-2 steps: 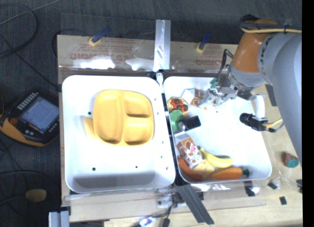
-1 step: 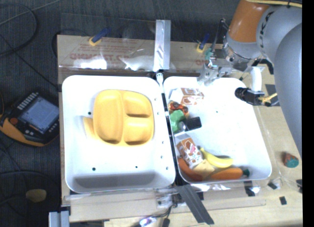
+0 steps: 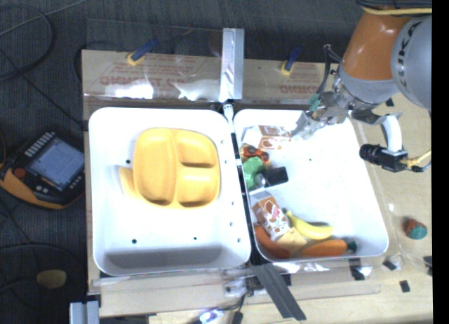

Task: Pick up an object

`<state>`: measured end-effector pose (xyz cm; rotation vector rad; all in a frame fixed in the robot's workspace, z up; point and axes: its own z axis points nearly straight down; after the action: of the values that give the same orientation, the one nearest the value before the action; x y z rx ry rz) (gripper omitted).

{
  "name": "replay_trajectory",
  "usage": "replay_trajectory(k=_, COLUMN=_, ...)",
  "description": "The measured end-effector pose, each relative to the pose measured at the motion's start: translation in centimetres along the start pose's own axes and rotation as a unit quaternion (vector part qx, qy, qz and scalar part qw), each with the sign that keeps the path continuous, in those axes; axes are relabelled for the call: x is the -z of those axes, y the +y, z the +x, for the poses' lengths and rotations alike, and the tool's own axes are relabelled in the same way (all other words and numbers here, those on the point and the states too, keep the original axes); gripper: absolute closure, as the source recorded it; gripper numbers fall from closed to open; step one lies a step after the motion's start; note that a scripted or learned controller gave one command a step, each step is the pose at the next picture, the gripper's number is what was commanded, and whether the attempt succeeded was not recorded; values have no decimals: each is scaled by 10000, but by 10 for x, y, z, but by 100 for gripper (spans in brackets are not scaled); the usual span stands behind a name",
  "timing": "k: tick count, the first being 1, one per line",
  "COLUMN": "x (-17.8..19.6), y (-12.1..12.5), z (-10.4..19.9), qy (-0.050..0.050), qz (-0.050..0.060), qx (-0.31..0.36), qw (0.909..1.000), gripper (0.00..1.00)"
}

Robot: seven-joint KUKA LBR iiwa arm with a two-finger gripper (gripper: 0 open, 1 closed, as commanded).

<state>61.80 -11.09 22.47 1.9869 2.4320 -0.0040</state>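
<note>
Small red-and-white packet [image 3: 272, 135], likeliest object to take: lying flat in the right bin [image 3: 366, 196], just ahead of the gripper [image 3: 306, 126], low and slightly leftward of the tips. Nothing visibly between the jaws; whether parted or clenched, cannot tell at this slant and size.

Farther ahead of the jaws and beyond the packet: green piece [image 3: 252, 172] and black block [image 3: 278, 175], crowded together against the bin wall. Well off to the jaws' side, at the bin's near end: small carton [image 3: 272, 219], banana [image 3: 309, 228] and orange carrot-like piece [image 3: 321, 248], heaped and touching.

To do the step well, probably: centre over the packet before descending, straddle its narrow sides, go down to the bin floor, since flat things slip out of shallow grips. Keep clear of the neighbouring clutter; close only once low, then lift straight up.
</note>
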Motion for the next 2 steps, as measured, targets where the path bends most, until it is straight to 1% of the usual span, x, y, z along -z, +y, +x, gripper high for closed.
replay_trajectory(k=1, x=80, y=-1, z=-26, qy=0, qz=-6, qx=-318, qw=9995, gripper=100)
replay_trajectory(k=2, x=80, y=-1, z=-26, qy=0, qz=-4, qx=-320, qw=9995, gripper=0)
